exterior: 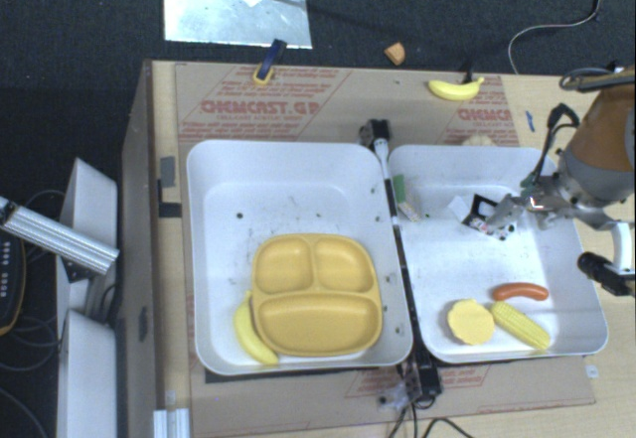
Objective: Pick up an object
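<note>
gripper (494, 219) over rt bin (574, 337), grip state unclear; smooth sausage (520, 292), bumpy corn (521, 325).

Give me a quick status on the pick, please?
Gripper low in right bin, upper part. Hot dog, corn, yellow disc sit loose near front. Nothing between them and gripper.

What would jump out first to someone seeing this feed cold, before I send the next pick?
The yellow divided plate dominates the left bin, with a yellow banana tucked against its near-left edge. In the right bin, three toy foods cluster near the front: a hot dog, a corn cob and a round yellow piece. The gripper hangs over that bin's far part, away from them.
</note>
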`<state>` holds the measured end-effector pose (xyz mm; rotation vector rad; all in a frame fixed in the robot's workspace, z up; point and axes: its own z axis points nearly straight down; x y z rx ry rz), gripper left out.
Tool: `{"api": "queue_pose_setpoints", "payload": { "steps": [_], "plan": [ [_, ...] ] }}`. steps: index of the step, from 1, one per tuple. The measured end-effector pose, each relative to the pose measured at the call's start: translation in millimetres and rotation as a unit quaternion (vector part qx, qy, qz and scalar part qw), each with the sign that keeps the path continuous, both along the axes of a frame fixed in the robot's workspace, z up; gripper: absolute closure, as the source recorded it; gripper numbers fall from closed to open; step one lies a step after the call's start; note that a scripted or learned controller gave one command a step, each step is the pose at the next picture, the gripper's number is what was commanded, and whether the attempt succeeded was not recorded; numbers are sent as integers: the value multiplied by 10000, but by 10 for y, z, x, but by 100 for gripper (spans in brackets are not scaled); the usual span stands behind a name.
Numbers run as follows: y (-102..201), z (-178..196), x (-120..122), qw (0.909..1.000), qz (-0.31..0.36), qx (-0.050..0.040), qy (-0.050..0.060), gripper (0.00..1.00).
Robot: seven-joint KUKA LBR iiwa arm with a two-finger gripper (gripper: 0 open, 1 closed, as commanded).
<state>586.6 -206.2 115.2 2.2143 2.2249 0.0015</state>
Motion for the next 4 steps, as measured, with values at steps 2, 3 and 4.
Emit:
{"api": "queue_pose_setpoints", "payload": {
  "steps": [2,3,4],
  "plan": [
    [36,-310,747,10000,1,1,4,0],
    [33,-186,762,10000,29,-13,-16,100],
    [-11,354,-89,10000,-14,-3,0,100]
  ]
}}
